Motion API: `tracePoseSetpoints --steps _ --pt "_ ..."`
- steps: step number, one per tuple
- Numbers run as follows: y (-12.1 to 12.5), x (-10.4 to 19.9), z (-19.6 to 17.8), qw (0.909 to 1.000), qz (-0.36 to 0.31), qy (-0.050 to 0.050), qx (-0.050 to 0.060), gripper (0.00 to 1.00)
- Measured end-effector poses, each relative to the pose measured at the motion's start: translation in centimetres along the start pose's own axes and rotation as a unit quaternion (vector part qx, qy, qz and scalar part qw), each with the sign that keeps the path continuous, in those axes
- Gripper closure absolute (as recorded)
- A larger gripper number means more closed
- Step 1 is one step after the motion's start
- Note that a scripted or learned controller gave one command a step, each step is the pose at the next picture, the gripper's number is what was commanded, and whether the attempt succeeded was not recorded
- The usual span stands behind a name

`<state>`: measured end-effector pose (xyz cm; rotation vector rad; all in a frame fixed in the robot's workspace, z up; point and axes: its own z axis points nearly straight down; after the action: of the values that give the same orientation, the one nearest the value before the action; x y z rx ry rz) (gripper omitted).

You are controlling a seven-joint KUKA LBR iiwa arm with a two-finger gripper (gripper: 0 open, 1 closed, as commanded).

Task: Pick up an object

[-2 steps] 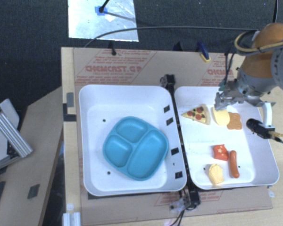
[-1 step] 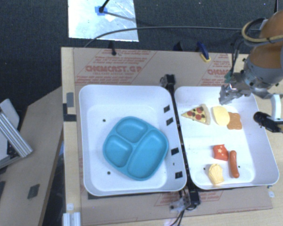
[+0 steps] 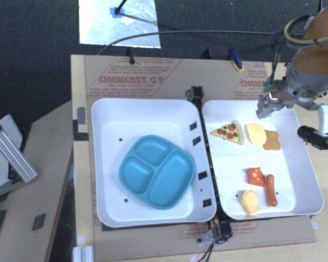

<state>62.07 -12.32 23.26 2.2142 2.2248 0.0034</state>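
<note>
Nearest to me, along the front of the right bin (image 3: 311,195), sit a little yellow toy shaped like a bundle of fries (image 3: 250,202) and a toy sausage (image 3: 270,190) lying lengthwise beside it, both well short of the pincer (image 3: 264,109) and toward the front edge. Just behind them is a small red carton with a white mark (image 3: 255,176), touching or nearly touching the sausage's far end.

Off to the pincer's left and lower down, the left bin (image 3: 106,146) holds a blue divided plate (image 3: 156,171) with three compartments, well apart from the arm.

Further back in the right bin, a pizza slice (image 3: 229,132) lies just left of and below the pincer. Beside it sits a pale yellow round piece (image 3: 255,134), almost directly under the pincer, with a tan biscuit-like piece (image 3: 271,140) touching its right side.

The pincer hangs over the far edge of the right bin, above that pale yellow piece. From where I stand I cannot tell how far its fingers are parted, and I see nothing in them.

Behind the bins lies a brown board printed with red lettering (image 3: 132,78), and beyond that a shiny foil sheet (image 3: 119,16).
</note>
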Motion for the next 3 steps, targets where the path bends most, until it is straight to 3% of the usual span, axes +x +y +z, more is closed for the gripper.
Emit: tracePoseSetpoints --steps 3 --pt "-1.5 15.4 0.2 1.0 -0.003 0.001 0.001 1.0"
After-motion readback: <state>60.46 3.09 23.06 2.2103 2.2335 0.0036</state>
